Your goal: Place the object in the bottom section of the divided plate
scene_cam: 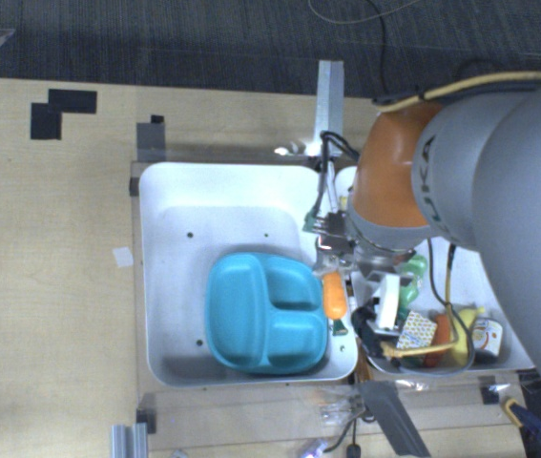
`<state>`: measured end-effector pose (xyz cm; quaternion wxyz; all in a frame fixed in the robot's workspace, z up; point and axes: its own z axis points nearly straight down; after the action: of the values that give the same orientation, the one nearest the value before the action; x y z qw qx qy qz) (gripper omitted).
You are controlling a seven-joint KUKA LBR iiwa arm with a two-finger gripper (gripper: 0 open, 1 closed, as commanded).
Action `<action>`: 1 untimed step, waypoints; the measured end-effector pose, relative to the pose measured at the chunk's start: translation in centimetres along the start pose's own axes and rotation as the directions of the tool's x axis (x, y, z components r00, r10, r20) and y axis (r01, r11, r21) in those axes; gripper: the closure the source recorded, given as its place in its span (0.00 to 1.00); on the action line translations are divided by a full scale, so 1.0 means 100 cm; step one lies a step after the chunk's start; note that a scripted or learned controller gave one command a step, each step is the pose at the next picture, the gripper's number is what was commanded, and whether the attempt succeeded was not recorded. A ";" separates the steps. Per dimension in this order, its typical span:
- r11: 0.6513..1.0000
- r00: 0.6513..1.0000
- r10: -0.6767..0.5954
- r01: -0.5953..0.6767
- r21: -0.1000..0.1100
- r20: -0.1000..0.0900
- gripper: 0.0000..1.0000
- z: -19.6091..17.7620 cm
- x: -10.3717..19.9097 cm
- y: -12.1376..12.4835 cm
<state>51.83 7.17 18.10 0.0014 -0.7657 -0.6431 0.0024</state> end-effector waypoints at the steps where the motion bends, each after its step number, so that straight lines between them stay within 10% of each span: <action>1: 0.999 0.999 -0.052 0.052 -0.001 0.000 1.00 0.000 0.038 -0.003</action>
<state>52.21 10.97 18.10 0.0008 -0.7489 -0.6627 0.0020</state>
